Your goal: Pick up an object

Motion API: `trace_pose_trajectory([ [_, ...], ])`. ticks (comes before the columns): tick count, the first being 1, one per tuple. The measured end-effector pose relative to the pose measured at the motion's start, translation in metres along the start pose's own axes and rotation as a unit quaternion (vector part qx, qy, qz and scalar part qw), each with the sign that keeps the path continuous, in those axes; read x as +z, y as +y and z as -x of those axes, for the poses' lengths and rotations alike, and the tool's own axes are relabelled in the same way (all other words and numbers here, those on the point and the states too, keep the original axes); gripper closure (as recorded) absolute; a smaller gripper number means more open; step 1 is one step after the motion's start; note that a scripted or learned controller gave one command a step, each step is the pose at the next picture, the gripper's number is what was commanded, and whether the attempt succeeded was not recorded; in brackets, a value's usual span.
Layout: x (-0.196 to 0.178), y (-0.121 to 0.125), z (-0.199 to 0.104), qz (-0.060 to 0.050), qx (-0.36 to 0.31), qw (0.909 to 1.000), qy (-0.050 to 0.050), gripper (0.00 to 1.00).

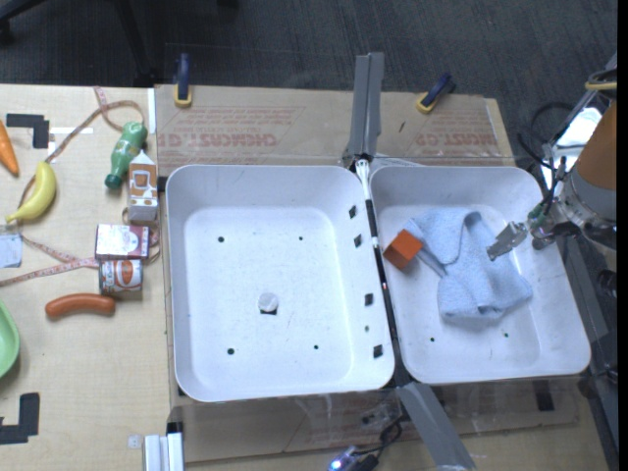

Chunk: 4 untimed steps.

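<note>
While the hand (pixel 502 240) hangs open and unladen, a blue cloth (pixel 469 268) lies beneath.

The arm (pixel 601 165) is cut off by the right edge, so little beyond its wrist shows; the gripper (pixel 510 238) is small and its fingers cannot be made out; the blue cloth (pixel 471 268) covers part of the right bin (pixel 559 361) floor, and whatever lies under its folds is hidden; the orange block (pixel 402 249) has its right side tucked against the cloth; the small round object (pixel 268 304) in the left bin (pixel 186 361) is too small to identify; at the left edge, the carrot (pixel 8 150) and the green plate (pixel 6 340) are cut off; the carton (pixel 142 190) labels are too blurred to read.
</note>
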State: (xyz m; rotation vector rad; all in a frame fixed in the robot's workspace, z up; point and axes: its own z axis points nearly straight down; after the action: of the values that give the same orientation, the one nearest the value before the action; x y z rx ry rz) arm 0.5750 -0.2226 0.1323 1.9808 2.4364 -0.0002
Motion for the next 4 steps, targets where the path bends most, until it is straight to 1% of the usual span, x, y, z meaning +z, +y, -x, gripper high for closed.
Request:
trace_pose_trajectory([
  [1, 0.041, -0.077, -0.02, 0.0, -0.078, 0.9969, 0.003, 0.0],
  [2, -0.014, -0.024, -0.044, 0.0, -0.023, 0.9997, 0.0, 0.0],
  [3, 0.003, 0.021, -0.12, -0.001, -0.034, 0.9994, 0.001, 0.0],
  [4, 0.039, -0.048, -0.098, 0.0, -0.008, 1.0, 0.0, 0.0],
])
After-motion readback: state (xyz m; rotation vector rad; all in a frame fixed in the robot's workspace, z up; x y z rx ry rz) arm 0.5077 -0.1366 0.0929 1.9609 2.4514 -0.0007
